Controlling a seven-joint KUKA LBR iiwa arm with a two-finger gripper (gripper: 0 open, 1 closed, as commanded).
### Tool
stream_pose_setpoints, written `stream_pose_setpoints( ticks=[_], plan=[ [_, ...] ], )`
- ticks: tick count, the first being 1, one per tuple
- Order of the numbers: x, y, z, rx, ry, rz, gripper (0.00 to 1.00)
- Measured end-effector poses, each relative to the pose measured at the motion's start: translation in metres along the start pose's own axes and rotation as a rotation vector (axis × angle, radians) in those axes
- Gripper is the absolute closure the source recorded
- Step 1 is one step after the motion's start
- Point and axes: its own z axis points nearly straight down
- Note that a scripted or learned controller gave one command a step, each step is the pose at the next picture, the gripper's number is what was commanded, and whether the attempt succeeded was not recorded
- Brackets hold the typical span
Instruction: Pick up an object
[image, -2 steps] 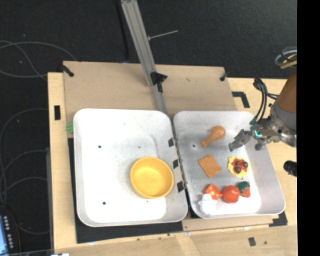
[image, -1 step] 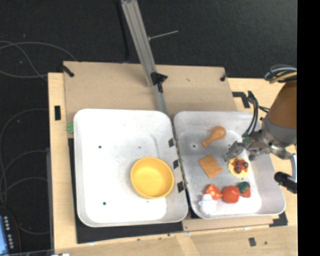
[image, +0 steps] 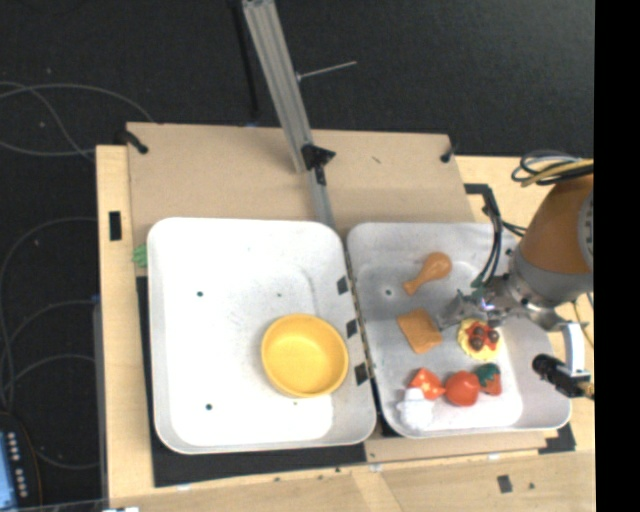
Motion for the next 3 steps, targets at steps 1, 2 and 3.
stream_pose_setpoints(
  ticks=[1,2,3],
  plan=[
    [-0.001,0.001,-0.012,-0.005,0.000,0.003,1.00],
    [-0.003,-0.002,-0.075,0.003,0.007,-0.002,1.00],
    [-0.005,0.001,-0.127,0.006,0.006,-0.005,1.00]
  ],
)
